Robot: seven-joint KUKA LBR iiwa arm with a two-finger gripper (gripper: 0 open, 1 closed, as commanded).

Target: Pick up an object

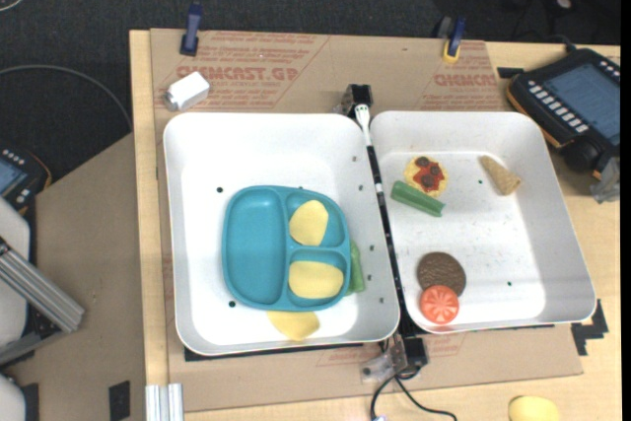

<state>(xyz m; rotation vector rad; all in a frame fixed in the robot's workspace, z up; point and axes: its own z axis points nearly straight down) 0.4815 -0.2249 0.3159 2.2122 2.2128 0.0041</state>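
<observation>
Bread point(500, 175), lying apart from the other items at the upper right of the right bin point(552, 242), looks the easiest pick: descend centred, clear of the wall.

The pose of the grey arm with the orange band above its wrist could not be told at this moment. The same was true for the state of its two-finger gripper.
</observation>
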